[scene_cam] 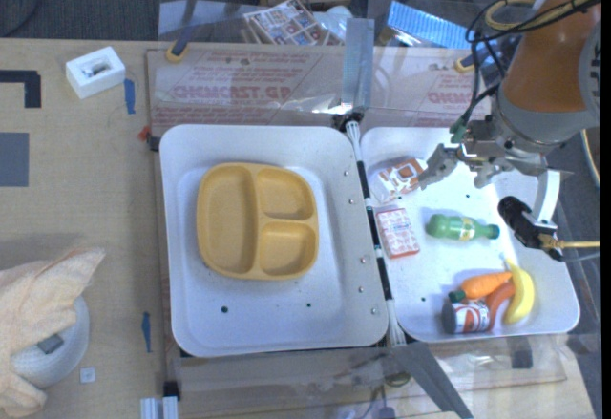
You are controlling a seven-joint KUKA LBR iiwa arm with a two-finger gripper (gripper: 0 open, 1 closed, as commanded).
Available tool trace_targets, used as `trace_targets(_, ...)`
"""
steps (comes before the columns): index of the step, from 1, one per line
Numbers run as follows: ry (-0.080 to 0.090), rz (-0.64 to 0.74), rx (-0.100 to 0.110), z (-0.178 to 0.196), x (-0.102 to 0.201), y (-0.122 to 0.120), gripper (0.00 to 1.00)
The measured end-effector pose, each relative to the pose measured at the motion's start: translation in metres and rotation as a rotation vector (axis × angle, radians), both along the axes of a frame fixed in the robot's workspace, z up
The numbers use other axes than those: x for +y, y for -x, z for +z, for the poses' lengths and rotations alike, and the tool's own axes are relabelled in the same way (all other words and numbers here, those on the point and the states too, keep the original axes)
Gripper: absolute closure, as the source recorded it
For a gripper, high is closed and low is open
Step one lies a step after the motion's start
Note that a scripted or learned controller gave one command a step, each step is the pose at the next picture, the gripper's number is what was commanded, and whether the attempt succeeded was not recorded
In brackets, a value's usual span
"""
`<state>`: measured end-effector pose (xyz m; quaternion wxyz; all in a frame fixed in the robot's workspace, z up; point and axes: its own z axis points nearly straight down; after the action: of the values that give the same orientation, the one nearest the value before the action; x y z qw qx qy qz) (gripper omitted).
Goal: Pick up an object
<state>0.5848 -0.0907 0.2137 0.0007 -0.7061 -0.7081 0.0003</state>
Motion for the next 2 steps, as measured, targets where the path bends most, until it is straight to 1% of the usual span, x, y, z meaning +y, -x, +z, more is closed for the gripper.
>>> trace_targets(1, 0.001, 0.043, -0.004, -0.1199, -0.0407, 0.0294, 0.0)
trace_targets(2, 0.003, 0.039, -0.006, -0.1101, -0.0432, 0.0294, 1.0)
